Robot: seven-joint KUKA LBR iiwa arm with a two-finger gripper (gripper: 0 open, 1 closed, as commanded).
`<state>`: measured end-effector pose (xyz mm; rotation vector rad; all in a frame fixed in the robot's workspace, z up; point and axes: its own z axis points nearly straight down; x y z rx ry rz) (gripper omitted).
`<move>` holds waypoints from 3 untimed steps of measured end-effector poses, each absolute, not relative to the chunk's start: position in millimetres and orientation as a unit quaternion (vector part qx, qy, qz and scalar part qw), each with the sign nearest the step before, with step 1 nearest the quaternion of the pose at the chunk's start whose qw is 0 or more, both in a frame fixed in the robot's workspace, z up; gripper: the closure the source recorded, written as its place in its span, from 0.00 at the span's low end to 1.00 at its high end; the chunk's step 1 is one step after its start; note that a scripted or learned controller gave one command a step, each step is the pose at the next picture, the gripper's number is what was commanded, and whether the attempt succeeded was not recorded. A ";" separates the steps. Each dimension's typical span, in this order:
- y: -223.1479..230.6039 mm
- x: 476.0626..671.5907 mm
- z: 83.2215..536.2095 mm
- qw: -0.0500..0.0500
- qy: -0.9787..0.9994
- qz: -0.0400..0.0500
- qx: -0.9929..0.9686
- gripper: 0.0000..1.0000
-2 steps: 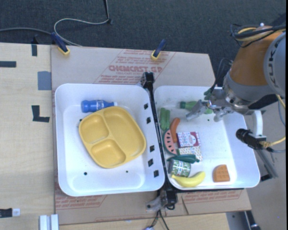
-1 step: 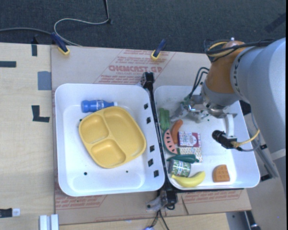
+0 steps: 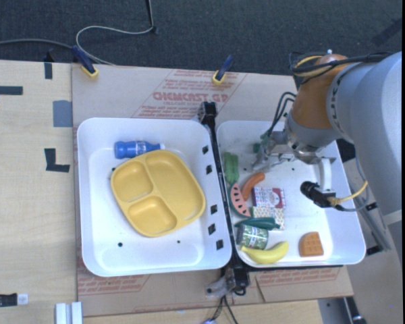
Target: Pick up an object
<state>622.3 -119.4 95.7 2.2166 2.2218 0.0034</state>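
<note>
The worktop [image 3: 27, 201] carried two white bins. The left bin [image 3: 94, 248] held a yellow divided plate [image 3: 158, 192] with a blue bottle [image 3: 136, 148] just behind it. The right bin [image 3: 351, 245] held the likely targets: a banana [image 3: 266, 252], a green can [image 3: 252, 235], a small printed box [image 3: 268, 198], an orange cracker [image 3: 311, 244] and a carrot-like piece [image 3: 253, 181]. The arm [image 3: 324, 106] hung over that bin's far side, its claw [image 3: 271, 150] low near the carrot-like piece; whether it was open or closed could not be told. This looked like the approach step. Next, the claw would need to settle squarely over one item and close.
</note>
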 end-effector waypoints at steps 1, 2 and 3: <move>-20.8 596.7 184.4 -0.001 0.708 0.000 0.706 1.00; -21.4 596.4 183.9 -0.001 0.708 0.000 0.706 0.00; -75.8 539.1 184.9 0.000 0.707 -0.001 0.707 0.00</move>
